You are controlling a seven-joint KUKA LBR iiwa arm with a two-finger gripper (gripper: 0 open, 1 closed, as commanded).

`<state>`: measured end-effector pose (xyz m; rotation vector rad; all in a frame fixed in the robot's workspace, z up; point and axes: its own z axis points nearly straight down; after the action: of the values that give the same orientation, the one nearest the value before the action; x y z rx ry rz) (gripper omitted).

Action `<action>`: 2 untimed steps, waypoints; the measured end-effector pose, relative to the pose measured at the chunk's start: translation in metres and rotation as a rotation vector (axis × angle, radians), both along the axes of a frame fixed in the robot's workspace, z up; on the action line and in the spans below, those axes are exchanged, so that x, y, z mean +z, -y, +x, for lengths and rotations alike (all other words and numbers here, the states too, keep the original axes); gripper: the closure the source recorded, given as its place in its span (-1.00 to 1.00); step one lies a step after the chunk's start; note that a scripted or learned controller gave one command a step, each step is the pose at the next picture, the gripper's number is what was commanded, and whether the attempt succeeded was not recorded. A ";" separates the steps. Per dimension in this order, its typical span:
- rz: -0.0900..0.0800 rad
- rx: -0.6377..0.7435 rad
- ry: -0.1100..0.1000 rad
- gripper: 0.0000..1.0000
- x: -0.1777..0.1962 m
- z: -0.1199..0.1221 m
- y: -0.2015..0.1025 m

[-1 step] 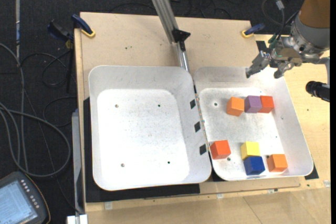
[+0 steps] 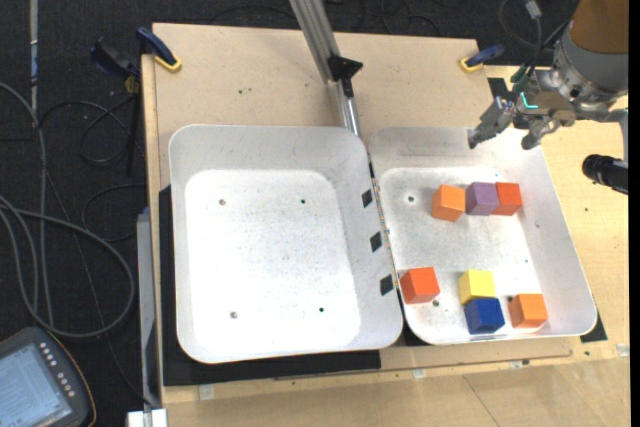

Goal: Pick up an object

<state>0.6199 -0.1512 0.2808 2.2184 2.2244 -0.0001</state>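
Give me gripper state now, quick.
Gripper: fingers spread open, nothing between them, above the right bin's far edge.

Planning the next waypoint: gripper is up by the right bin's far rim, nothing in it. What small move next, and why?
Probably lower the gripper toward you and down, over the red block. It hangs above the far rim of the right bin, apart from every block, and that red one ends the nearest row, beside the purple block, so its outer side is free.
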 end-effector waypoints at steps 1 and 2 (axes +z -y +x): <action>0.000 0.000 -0.004 -1.00 -0.047 0.002 -0.008; 0.000 -0.003 -0.004 -1.00 -0.091 0.000 -0.008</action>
<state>0.6194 -0.1430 0.1900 2.2236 2.2229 -0.0049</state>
